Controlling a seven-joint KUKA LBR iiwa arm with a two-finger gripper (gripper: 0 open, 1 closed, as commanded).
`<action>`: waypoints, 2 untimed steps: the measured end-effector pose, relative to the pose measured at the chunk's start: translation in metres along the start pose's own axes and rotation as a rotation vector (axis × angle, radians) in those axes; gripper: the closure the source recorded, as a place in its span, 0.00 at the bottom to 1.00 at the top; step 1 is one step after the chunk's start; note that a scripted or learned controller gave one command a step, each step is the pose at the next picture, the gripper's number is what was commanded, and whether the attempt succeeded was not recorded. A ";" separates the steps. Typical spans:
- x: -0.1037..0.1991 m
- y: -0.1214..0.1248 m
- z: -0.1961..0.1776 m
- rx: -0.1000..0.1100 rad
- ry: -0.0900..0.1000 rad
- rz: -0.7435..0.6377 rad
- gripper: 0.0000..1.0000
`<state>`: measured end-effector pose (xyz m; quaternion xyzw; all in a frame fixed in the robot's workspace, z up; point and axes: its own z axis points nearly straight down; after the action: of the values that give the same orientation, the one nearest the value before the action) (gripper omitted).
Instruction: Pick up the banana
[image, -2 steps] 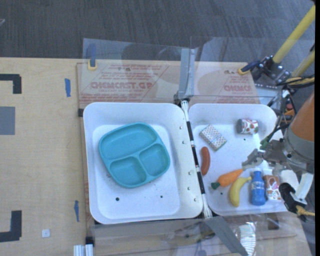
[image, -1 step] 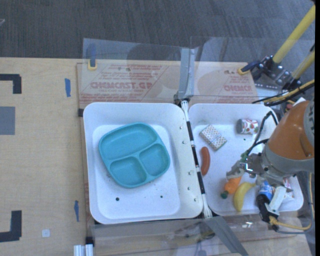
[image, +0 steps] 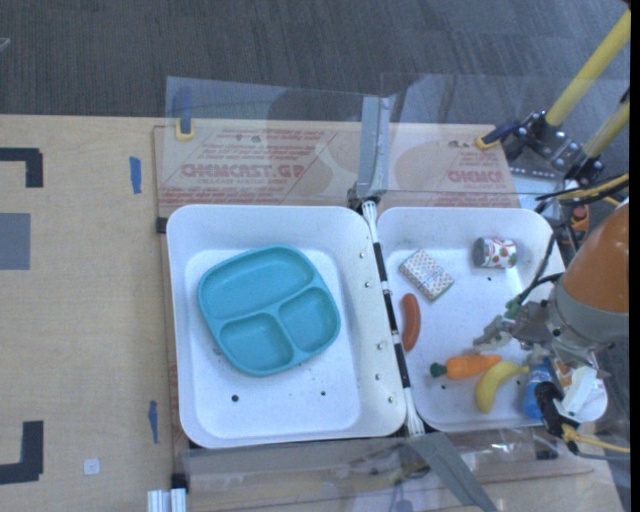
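Note:
The yellow banana lies near the front edge of the right bin, curving up to the right. Its upper end sits just right of an orange carrot. My gripper hangs over the right bin, a little behind the banana and the carrot's right end, with nothing visibly held. The grey wrist and orange band reach in from the right and hide the bin's right rim.
A red sausage, a patterned packet and a small can also lie in the right bin. A small blue object sits right of the banana. The left bin holds a teal divided plate.

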<state>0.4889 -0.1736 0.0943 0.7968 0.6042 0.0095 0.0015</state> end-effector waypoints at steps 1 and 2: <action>0.030 -0.016 0.007 0.007 -0.013 -0.034 0.00; -0.018 0.052 0.003 0.013 -0.007 -0.116 0.00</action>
<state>0.5339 -0.2050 0.0922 0.7605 0.6493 0.0026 -0.0010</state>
